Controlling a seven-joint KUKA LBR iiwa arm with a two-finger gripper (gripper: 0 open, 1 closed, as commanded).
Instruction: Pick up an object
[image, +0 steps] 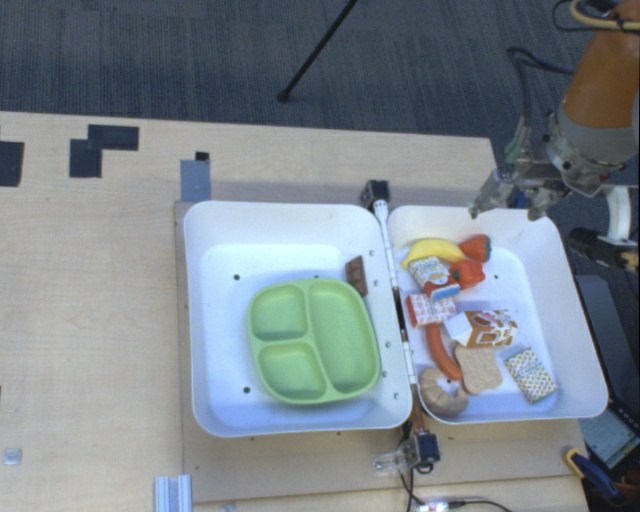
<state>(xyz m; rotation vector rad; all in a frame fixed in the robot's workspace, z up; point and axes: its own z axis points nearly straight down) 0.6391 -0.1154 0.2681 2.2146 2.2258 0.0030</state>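
The tool (510, 198) hangs over the far right corner of the right bin (560, 245), at or just outside its rim; two dark fingers (488, 197) point downward with a gap between them, so the tool reads as open, and nothing lies between them. Above it the wrist housing and the orange band of the arm (600, 85) rise toward the upper right, the arm standing steeply with the tool directed nearly straight down. The candidate objects all lie toward the near left of the tool, inside the right bin. Nearest are a red-orange toy vegetable (474, 248) and a banana (432, 249), whose long axis runs roughly across the bin, left to right. Beyond them lie a small printed packet (428, 270), a red-and-white carton (432, 308), a house-printed box (490, 326), a sausage (443, 352) lying lengthwise down the bin, a slice of toast (480, 370), a patterned box (531, 375) and a round brown item (441, 392) at the near wall. The coming move therefore appears to require travel inward and down. The left bin (215, 330) holds a green divided plate (313, 340) and a small brown block (355, 270). Both bins rest on the wooden counter (90, 300).
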